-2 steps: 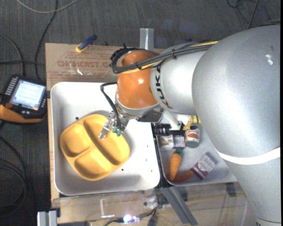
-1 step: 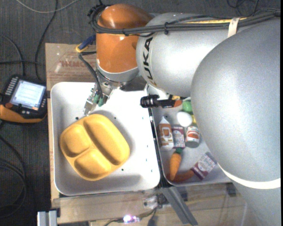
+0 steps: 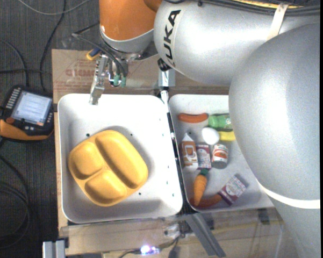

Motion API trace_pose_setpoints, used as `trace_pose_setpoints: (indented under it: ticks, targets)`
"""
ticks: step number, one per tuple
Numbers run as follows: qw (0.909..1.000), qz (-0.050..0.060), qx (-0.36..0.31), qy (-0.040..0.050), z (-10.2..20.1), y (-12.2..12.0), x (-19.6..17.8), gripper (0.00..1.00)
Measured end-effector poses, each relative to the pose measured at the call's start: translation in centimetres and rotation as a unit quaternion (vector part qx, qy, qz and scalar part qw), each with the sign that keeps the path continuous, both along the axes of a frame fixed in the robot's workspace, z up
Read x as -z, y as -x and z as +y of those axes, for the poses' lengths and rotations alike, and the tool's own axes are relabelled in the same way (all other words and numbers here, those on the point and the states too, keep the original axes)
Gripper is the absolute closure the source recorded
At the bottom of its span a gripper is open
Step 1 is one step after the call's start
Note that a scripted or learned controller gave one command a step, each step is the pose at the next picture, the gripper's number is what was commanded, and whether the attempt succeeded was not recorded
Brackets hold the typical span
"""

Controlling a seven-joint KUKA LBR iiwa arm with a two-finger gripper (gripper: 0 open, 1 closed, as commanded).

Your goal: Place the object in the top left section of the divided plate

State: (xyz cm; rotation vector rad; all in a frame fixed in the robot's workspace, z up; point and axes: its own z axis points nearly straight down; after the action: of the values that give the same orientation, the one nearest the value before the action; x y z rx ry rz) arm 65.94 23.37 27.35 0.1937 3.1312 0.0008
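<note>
Fingers (image 3: 97, 90) of the gripper (image 3: 106, 83) stand apart, slim and metallic, with nothing between them, over the far rim of the left bin (image 3: 64, 144). Within that bin lies the divided plate (image 3: 108, 166), glossy yellow plastic with rounded corners, its long axis slanting from upper left to lower right. Small toy foods lie in the right bin (image 3: 174, 123), among them a carrot (image 3: 200, 183) pointing toward the near edge and a sausage (image 3: 193, 117) lying crosswise.
</note>
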Motion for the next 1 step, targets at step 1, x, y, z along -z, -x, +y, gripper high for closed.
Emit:
trace_pose_setpoints:
  ticks: [1]
  targets:
    - [1.0, 0.0, 0.0, -0.0003, 0.01, 0.01, 0.02, 0.0]
